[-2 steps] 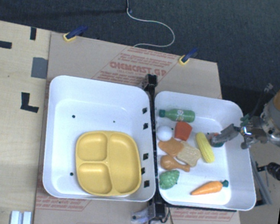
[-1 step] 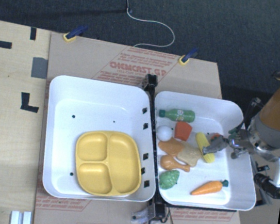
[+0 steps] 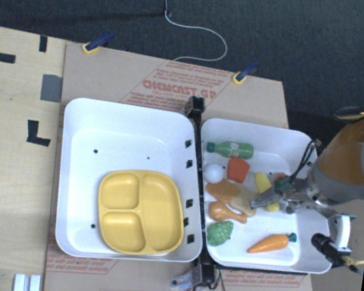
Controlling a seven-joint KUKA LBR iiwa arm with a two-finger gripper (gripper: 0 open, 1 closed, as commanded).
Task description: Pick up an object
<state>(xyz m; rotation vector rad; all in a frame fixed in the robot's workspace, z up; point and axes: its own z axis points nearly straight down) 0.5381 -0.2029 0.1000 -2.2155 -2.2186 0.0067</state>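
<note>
Jaws: we cannot tell from this slant whether they are spread or pressed together, and we see nothing held between them.
Left bin [image 3: 71, 113]: it carries a yellow divided plate [image 3: 139, 211] lying flat toward its front. We judge the plate a poor pick because it is wide and low.
Open room, left: the white floor behind the plate is bare, so we see space to travel there.
Middle wall: the two bins meet along a clipped rim just left of the toys. We judge that a sweep toward it could knock a toy against it.
Right bin [image 3: 272, 130]: this is where the things to pick lie. We see a green bottle [image 3: 231, 149] at the back and a white ball [image 3: 213, 173] by the wall. An orange block [image 3: 237, 170] and a yellow piece [image 3: 262, 183] sit near the middle, then two tan food toys [image 3: 226, 202], a green vegetable [image 3: 219, 232] and a carrot [image 3: 269, 242].
Gripper [image 3: 265, 201]: it sits low in the right bin, just beside the yellow piece and the tan toys.
Risk, crowding: the toys near the gripper touch or nearly touch. We think a close could catch two at once or squeeze one out sideways.
Risk, rolling: the ball and bottle look round, so we expect a nudge to send them off.
Open room, right: the carrot lies well apart from the cluster with bare floor around it.
Arm [image 3: 349, 166]: it hangs over the right rim, so we judge a straight lift safer than a swing.
</note>
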